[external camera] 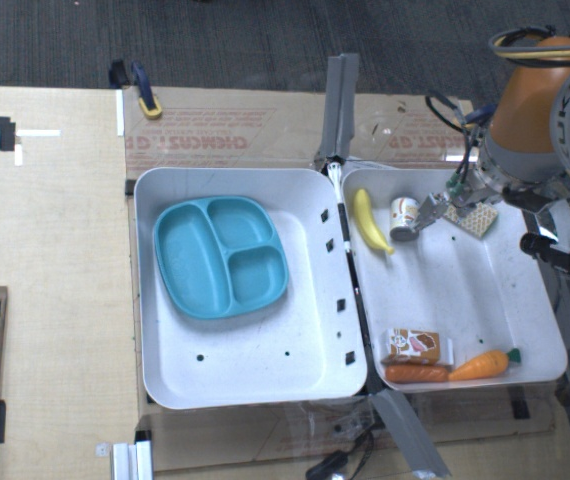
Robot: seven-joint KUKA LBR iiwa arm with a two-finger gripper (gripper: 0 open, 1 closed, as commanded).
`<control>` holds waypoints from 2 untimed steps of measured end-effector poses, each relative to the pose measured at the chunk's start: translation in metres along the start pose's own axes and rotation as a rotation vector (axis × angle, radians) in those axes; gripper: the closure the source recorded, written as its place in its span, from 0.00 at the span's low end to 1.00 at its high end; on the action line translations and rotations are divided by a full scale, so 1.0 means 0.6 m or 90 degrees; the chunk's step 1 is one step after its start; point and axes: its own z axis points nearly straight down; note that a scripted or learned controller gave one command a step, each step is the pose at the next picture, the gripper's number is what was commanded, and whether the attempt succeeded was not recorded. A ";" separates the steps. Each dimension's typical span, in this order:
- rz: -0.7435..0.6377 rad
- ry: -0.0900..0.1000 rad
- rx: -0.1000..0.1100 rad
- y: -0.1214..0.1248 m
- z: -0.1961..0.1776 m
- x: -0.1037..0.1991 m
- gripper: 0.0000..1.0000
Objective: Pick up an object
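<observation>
Two white bins sit side by side across the middle of the frame. The left bin holds a blue divided plate, lying flat in its upper left part with three compartments showing.

The right bin holds several things. A banana lies near its upper left corner, running down along the left wall. Just right of the banana a small can lies on its side. Along the bottom wall sit a small packet, a sausage just below it, and a carrot to the right, its green top pointing toward the lower right corner.

The arm comes in at the upper right of the frame, its orange band above the bin's far right corner. The gripper reaches down and left into the upper part of the right bin, its tip right beside the can. Whether it is apart or closed, and whether it touches the can, cannot be told from this slant. A pale perforated block lies just right of the gripper.
</observation>
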 end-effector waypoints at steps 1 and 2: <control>0.006 -0.001 -0.001 0.050 0.058 0.018 0.00; -0.047 -0.002 -0.002 0.034 0.076 -0.034 0.00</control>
